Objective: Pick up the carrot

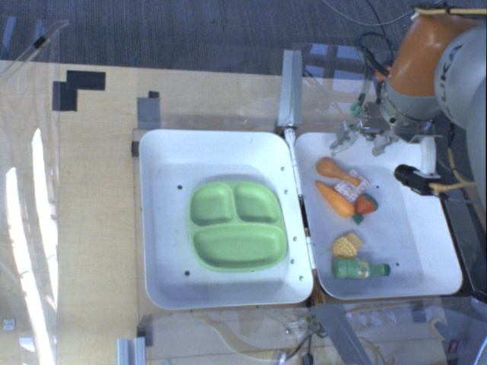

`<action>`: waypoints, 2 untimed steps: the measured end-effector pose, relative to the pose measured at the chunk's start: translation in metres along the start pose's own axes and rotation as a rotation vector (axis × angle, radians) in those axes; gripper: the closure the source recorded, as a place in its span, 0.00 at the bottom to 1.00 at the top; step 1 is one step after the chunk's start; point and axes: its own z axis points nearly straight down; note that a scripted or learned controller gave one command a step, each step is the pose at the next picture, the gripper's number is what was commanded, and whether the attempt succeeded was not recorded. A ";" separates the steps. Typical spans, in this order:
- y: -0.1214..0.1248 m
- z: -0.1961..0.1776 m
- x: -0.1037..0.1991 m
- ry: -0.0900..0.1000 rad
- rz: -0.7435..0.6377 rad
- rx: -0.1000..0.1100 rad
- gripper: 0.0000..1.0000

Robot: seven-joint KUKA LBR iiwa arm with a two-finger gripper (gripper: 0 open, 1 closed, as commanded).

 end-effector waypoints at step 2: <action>-0.065 0.086 -0.019 0.001 -0.049 -0.014 1.00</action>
